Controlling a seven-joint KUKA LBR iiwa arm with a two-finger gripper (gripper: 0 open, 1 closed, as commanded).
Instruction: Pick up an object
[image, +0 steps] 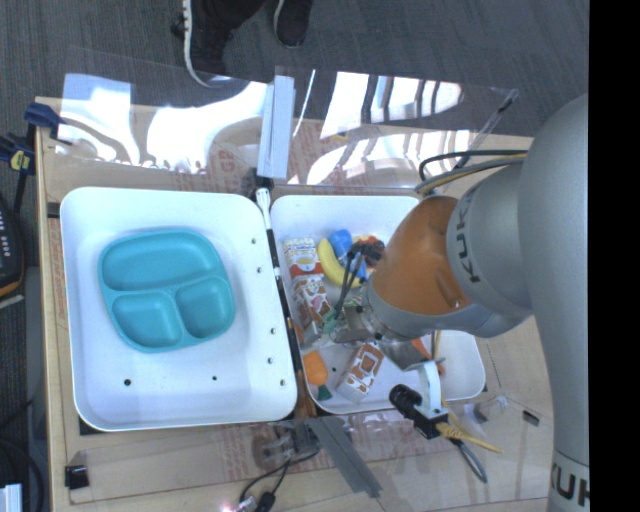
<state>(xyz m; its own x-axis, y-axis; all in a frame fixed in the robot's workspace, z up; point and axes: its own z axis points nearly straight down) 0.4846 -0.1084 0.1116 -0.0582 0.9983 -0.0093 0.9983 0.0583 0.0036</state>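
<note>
One pincer (352, 318) low among clutter in right bin (468, 372); finger spread hidden, cannot tell.

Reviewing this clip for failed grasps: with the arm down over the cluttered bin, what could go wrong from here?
1. The right bin is tightly packed: the banana, snack packet and orange piece lie close together, so a grasp may catch two things or none.
2. The arm covers much of the bin, so the target is hard to confirm.
3. Items near the bin wall may be pushed against it rather than lifted.
</note>
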